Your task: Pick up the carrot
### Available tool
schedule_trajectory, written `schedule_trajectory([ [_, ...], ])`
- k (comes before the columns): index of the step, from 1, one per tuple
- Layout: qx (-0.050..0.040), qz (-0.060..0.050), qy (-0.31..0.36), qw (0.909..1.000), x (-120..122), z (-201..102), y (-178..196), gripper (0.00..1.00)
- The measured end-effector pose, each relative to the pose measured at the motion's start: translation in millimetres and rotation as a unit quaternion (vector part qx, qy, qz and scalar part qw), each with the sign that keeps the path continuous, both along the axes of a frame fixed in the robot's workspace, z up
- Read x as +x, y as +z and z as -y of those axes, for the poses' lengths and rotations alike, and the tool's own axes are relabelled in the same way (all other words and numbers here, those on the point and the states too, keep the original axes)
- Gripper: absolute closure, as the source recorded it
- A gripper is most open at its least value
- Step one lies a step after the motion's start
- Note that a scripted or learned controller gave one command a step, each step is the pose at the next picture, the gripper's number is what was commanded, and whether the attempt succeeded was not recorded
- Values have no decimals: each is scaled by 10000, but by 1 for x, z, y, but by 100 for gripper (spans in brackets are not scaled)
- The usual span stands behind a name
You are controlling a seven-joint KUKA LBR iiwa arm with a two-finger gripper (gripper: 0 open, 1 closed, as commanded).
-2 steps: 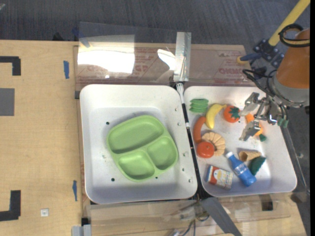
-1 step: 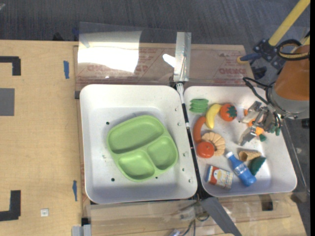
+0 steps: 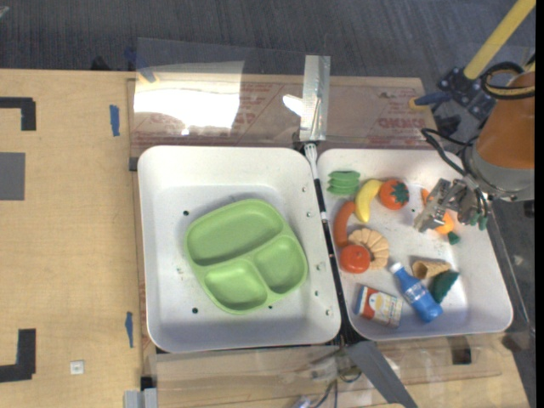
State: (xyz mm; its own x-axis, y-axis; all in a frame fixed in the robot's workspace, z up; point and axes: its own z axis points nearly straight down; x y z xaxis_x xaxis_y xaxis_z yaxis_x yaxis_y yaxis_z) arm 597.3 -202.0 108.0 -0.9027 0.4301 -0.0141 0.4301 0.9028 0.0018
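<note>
The carrot (image 3: 444,221) is a small orange piece with a green top, lying near the right wall of the right bin (image 3: 484,313). My gripper (image 3: 442,204) hangs directly over it from the right, its metal tip at the carrot's upper end and covering part of it. Orange shows just below the tip, and the green top pokes out toward the lower right. Whether the carrot rests on the bin floor or is lifted cannot be told.
Also in the right bin are a green vegetable (image 3: 344,181), banana (image 3: 367,198), tomato (image 3: 392,194), red pepper (image 3: 342,222), can (image 3: 378,306), blue bottle (image 3: 416,293) and cone (image 3: 429,269). The left bin (image 3: 161,185) holds a green divided plate (image 3: 246,253).
</note>
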Motion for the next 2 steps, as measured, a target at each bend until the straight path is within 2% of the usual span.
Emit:
schedule_trajectory([
  [1,26,-31,190,9998,-30,-75,55,100],
  [2,14,-52,450,9990,-117,-62,68,100],
])
